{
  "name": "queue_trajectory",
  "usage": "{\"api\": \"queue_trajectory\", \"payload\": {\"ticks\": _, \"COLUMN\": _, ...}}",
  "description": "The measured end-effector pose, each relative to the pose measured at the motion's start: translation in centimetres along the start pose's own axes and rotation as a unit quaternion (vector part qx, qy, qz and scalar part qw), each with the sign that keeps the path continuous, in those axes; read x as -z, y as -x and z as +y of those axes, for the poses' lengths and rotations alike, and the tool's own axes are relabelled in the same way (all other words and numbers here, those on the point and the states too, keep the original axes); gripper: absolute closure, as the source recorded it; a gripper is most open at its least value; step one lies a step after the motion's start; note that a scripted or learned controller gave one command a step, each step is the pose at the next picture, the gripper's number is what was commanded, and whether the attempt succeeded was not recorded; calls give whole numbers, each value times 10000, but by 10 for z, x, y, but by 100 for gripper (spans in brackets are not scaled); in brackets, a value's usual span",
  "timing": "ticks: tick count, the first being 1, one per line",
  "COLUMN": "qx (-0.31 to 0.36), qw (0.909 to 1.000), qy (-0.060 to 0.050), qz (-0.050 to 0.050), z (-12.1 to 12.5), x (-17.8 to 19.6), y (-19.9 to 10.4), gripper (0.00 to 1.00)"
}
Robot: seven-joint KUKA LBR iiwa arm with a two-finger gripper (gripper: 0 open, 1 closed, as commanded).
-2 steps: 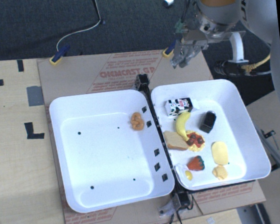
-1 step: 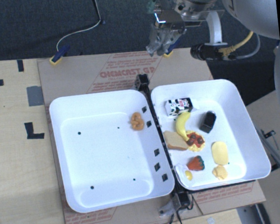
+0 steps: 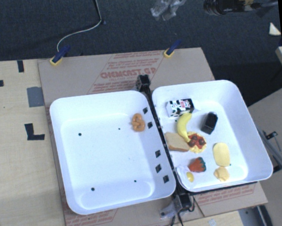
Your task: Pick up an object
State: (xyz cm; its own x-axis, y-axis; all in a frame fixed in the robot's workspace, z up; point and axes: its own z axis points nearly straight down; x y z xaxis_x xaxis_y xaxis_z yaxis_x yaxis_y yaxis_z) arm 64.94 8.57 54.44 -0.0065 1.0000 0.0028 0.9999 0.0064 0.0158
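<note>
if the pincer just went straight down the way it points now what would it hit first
Probably the dark floor behind the bench, not the bins: the pincer hangs blurred beyond the cardboard sheet's far edge, though depth is unclear.

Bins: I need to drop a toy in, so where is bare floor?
Left bin is bare left of and below the pretzel. Right bin is crowded from cow to strawberry, bare along its right wall.

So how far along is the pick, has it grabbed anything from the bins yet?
Nothing looks picked yet. The gripper hangs blurred above the bench's far edge, away from both bins, with no object visible in it. A small orange piece lies in the left bin; the banana, black block and strawberry lie in the right bin. The whole grasp is left to do.
</note>
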Motion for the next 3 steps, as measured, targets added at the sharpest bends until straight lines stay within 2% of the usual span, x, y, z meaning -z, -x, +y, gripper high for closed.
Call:
{"api": "queue_trajectory", "payload": {"ticks": 1, "qx": 34, "qw": 10000, "qy": -89, "qz": 0, "z": -56, "x": -9, "y": -97, "gripper": 100}}
{"api": "queue_trajectory", "payload": {"ticks": 2, "qx": 12, "qw": 10000, "qy": -94, "qz": -9, "z": -95, "x": -9, "y": -152, "gripper": 100}}
{"api": "queue_trajectory", "payload": {"ticks": 3, "qx": -28, "qw": 9998, "qy": -167, "qz": -52, "z": -127, "x": -151, "y": -147, "gripper": 100}}
